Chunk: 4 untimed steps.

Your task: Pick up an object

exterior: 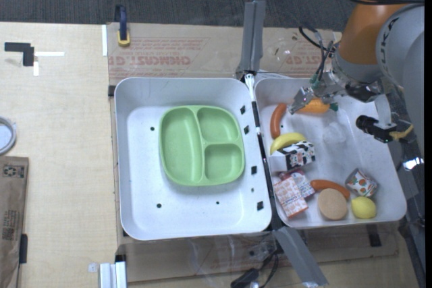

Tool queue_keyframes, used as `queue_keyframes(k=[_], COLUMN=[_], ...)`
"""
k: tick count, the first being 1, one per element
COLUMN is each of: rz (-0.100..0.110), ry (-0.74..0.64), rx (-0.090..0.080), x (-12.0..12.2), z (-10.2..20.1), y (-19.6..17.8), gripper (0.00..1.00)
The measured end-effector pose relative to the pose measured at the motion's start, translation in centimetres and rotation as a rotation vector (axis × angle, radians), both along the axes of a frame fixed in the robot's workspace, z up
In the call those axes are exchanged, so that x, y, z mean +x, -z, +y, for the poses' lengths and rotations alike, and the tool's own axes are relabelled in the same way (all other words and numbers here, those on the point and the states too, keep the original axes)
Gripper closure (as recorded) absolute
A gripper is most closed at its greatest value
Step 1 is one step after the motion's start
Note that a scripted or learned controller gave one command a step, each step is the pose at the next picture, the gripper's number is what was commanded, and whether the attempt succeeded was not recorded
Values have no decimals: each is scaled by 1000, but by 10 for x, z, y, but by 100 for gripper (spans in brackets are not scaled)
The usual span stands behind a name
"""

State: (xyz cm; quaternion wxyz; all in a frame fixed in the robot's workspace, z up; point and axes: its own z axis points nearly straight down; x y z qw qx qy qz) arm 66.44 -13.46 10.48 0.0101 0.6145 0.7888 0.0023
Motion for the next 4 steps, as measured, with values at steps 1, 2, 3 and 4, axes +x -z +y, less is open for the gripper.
queue_keyframes(k=[1,2,3,4], rz=[-11,-10,20,24], ry=[1,1,28,29], rx=[-8,-8,8,8], x=[3,2,-17,-17], z=[-4,-4,-33,-34], y=[-13,-12,13,6], gripper=[100,0,0,100])
